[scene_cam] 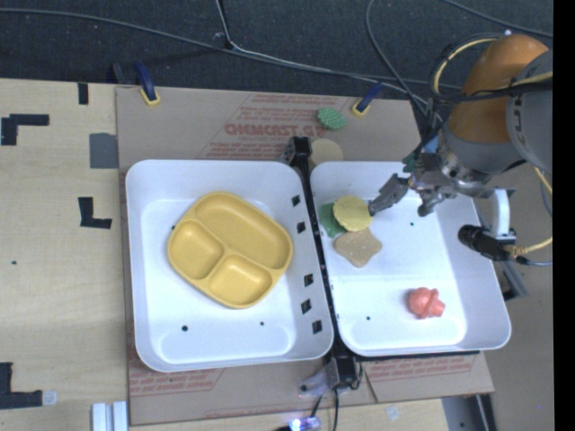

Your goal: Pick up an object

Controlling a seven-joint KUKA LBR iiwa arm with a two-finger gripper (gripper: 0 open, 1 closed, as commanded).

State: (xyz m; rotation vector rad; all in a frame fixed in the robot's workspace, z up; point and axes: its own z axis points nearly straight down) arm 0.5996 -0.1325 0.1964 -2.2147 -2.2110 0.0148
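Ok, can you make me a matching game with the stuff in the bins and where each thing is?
Things:
1. tray
2. pink toy
3. yellow disc
4. green piece

Places:
A. on the cardboard, behind the bins
B. right bin, near corner
C. left bin
D. right bin, by the divider, next to the gripper

Pairs: 1-C, 2-B, 3-D, 4-A
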